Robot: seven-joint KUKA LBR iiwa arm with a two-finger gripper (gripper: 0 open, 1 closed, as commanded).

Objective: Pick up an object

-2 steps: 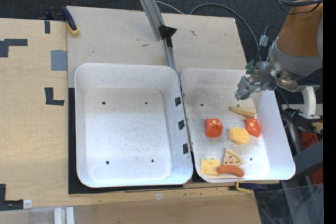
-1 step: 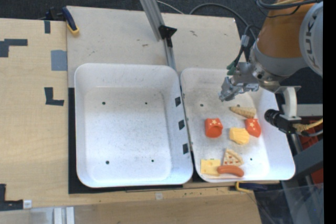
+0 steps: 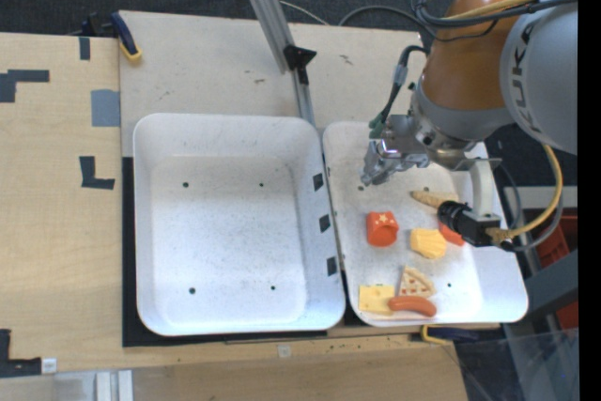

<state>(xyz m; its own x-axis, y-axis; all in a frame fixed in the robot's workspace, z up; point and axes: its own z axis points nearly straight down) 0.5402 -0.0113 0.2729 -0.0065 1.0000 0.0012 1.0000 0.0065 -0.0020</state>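
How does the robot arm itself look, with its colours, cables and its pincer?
The arm is grey, with a rounded orange band above the wrist. Black cables loop over it, and a yellowish hose hangs beside it. The small metallic grey pincer sits under a darker wrist block.

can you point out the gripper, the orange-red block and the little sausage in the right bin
gripper (image 3: 376,170): camera view, midway between its fingertips, above the right bin's upper part
orange-red block (image 3: 381,229): camera view, middle of its top face
little sausage (image 3: 412,305): camera view, middle of its length, near the bin's front edge
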